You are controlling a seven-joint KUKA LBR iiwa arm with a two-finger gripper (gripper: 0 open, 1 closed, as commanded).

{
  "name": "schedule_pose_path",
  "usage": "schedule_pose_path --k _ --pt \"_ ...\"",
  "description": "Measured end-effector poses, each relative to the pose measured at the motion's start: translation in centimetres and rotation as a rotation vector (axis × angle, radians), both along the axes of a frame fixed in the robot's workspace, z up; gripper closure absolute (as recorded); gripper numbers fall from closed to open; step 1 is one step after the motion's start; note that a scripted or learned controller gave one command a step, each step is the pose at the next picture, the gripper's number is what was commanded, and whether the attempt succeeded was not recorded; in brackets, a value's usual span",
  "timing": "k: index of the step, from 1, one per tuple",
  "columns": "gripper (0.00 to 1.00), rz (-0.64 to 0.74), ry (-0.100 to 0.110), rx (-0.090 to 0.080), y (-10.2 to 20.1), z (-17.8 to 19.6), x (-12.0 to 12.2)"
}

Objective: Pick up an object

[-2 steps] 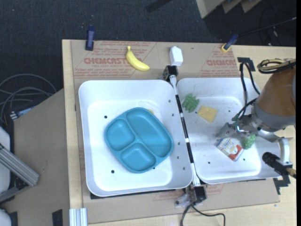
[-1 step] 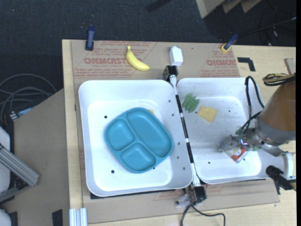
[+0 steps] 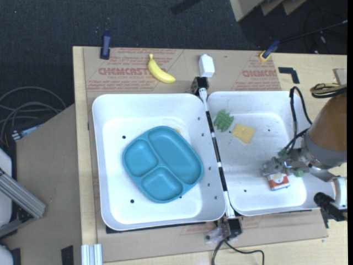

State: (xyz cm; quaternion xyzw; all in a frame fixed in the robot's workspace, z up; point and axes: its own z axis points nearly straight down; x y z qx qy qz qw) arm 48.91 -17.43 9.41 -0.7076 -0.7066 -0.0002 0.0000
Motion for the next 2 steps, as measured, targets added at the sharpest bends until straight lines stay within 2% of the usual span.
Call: schedule_pose_path --k 1,2 --pt "1.00 0.003 0.000 0.000 5.6 4.2 -1.0" --pt "1.00 0.003 -0.002 0.000 10.7 9.1 6.6"
